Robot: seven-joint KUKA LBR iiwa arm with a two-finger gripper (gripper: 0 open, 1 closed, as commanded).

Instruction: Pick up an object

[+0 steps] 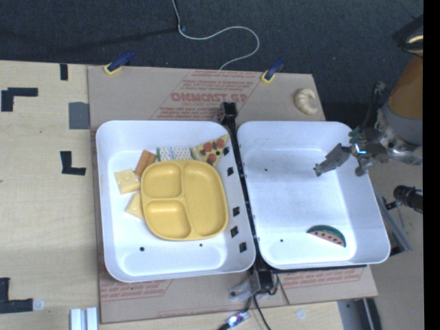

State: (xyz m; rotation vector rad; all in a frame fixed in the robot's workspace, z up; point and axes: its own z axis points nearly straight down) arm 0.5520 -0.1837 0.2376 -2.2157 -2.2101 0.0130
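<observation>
Yellow plate hides most toys in the left bin. The gripper, fingers spread and holding nothing, hangs over the right bin, far from the watermelon slice.

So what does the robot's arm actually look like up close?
The arm enters from the right: a rounded grey body with an orange band above the wrist. Its end effector is a small cluster of dark grey metal parts, with a slim dark finger slanting out and a tiny teal spot near its base.
</observation>
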